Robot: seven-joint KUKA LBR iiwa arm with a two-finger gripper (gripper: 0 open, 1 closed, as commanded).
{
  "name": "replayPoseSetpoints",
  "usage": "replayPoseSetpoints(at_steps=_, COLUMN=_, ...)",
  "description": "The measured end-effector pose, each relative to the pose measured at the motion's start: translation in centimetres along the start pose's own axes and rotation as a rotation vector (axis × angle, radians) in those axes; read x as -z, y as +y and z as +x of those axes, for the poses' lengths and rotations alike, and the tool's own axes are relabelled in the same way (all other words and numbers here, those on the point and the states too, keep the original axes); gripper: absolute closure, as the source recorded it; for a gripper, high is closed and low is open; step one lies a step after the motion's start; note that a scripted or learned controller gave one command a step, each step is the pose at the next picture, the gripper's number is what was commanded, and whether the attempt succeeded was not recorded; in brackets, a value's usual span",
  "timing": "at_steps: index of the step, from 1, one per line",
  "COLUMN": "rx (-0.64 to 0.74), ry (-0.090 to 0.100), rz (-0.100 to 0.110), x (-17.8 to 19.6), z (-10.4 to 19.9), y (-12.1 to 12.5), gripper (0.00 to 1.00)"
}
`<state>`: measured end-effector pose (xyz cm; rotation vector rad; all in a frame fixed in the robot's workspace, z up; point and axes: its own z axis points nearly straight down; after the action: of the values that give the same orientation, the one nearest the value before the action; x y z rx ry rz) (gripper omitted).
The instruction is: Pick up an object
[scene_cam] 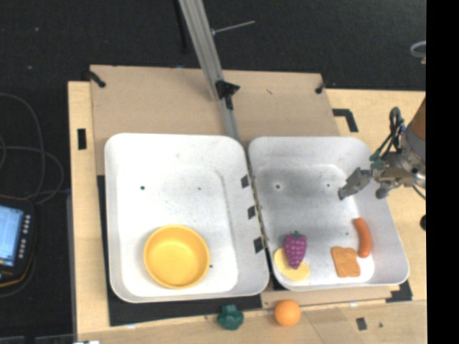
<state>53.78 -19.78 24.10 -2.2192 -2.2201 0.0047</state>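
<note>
**Gripper above the right bin, nothing held**

From the overhead camera, the gripper hovered over the right bin, fingers spread wide and empty. Along the bin's near edge lay the sausage, toast and grapes (resting on something yellow).

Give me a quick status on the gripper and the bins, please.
Two-finger gripper over right white bin, holding nothing. Orange sausage, purple grapes, toast slice below it. Nothing blocking.

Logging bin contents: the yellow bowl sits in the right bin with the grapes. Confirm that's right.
Not right. The camera view shows the yellow bowl in the left bin, by itself. The grapes do sit in the right bin.
</note>
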Motion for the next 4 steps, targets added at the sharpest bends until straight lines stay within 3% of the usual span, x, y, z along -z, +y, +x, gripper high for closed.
replayPoseSetpoints(at_steps=2, rx=-0.001, ry=0.000, rz=0.001, x=-12.2, z=0.0, y=-1.1, gripper=0.00)
replayPoseSetpoints(at_steps=3, rx=-0.004, ry=0.000, rz=-0.009, x=-10.7, z=-0.1, y=-0.8, gripper=1.00)
replayPoseSetpoints(at_steps=4, rx=0.004, ry=-0.002, rz=-0.012, x=-5.7, z=0.6, y=0.0, gripper=1.00)
